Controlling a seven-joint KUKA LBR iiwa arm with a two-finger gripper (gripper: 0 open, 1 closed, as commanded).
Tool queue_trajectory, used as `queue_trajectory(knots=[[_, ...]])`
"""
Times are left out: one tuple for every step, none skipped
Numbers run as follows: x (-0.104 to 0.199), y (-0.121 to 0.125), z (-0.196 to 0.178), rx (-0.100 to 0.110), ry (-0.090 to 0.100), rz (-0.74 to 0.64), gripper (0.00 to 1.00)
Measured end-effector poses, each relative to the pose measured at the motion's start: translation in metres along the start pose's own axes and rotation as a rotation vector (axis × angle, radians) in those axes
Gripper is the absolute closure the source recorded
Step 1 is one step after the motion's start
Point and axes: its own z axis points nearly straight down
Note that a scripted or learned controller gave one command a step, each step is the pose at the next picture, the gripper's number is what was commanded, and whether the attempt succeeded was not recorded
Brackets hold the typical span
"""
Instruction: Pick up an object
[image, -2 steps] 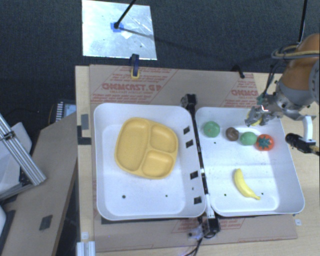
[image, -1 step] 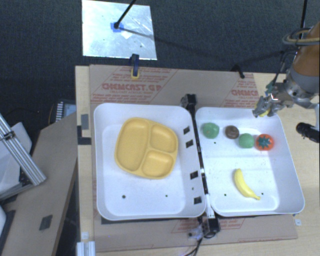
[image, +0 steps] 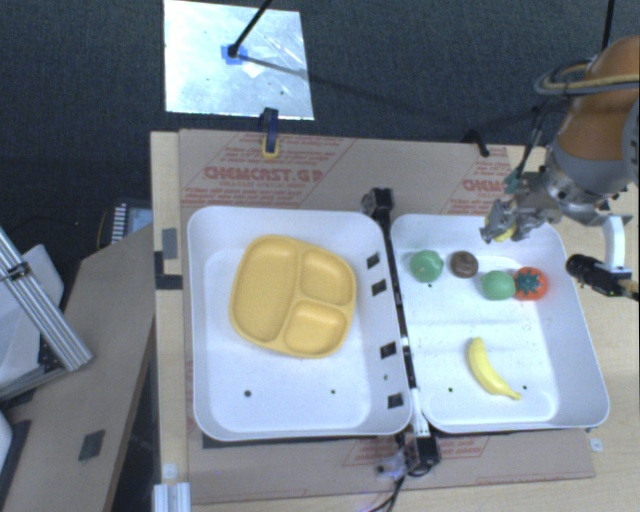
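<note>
The right bin holds a green ball, a small brown round thing, a second green ball, a red-orange tomato-like fruit and a yellow banana. My gripper hangs over the bin's far edge, a little beyond and to the right of the brown thing. It is apart from all of these objects. I see nothing held in it.
The left bin bears a yellow divided plate. A black divider runs between the bins. The arm's orange-banded wrist stands at the upper right. A black part juts in beside the right bin's right rim.
</note>
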Motion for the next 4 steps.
queue_trajectory(knots=[[0.048, -0.007, -0.009, -0.001, 0.001, 0.0, 1.0], [0.102, -0.016, -0.018, 0.001, 0.001, -0.001, 1.0], [0.149, -0.022, -0.005, 0.002, 0.001, -0.001, 1.0], [0.21, -0.041, 0.002, 0.003, 0.002, -0.002, 1.0]])
